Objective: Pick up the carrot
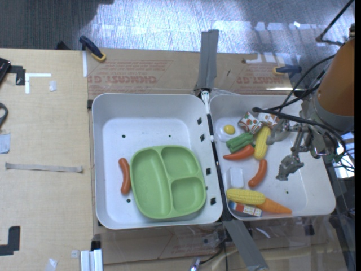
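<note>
1. Carrot [274, 207] lies at the near edge of the right bin [316, 199], touching a corn cob [246, 196].
2. That bin also holds a second corn cob [262, 141], a green pepper [240, 140], a red chilli [239, 154], a sausage [258, 173] and a fried egg [228, 130].
3. Left bin [113, 123] holds a green divided plate [168, 180] with another sausage [124, 175] beside it.
4. Tool [289, 167] hangs released over the right bin, grasping nothing, apart from the carrot.
</note>
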Available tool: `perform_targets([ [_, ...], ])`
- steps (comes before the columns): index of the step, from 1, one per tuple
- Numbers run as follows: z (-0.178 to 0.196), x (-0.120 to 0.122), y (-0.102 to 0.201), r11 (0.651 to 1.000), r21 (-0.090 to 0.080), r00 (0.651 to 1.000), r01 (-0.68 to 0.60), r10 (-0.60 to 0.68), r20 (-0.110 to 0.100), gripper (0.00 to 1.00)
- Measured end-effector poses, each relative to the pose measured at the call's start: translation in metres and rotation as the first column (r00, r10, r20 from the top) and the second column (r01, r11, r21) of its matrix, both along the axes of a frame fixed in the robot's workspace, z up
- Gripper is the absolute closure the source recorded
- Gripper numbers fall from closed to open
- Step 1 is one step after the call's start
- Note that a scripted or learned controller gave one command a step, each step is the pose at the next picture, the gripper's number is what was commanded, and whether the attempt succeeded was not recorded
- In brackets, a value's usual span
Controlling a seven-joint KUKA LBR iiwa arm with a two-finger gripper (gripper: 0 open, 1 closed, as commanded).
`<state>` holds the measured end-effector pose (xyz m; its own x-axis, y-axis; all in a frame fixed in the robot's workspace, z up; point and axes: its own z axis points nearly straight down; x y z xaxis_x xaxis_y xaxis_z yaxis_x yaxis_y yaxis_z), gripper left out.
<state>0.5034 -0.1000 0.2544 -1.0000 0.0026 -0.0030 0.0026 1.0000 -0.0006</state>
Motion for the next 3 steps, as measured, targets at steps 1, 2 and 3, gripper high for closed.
perform_targets([
  [1,-0.062,-0.009,0.059,0.99,0.001,0.99,0.138,-0.138,0.001,0.0],
  [2,-0.137,0.04,0.005,0.943,0.002,0.943,0.332,-0.332,0.005,0.0],
  [3,-0.146,0.059,-0.001,0.906,0.009,0.906,0.423,-0.423,0.018,0.0],
])
